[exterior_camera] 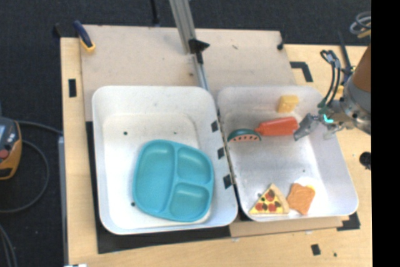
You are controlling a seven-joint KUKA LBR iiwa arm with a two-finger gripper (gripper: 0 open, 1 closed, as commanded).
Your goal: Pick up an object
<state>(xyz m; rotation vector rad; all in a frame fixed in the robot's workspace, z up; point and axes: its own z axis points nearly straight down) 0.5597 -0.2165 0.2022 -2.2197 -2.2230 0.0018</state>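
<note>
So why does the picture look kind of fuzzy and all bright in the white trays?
Camera view: soft and grainy all over; the right white plastic bin glares pale under the light; the teal divided plate stays clearest; the grey pincer beside the long red-orange toy is smeary, its details too blurred to read.

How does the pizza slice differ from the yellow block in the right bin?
The pizza slice is a flat triangle with red and dark toppings; the yellow block is plain and boxy. The pizza slice looks larger than the yellow block. The pizza slice lies at the near edge beside an orange piece; the yellow block sits alone at the far end. Both lie in the right bin, away from the gripper.
</note>
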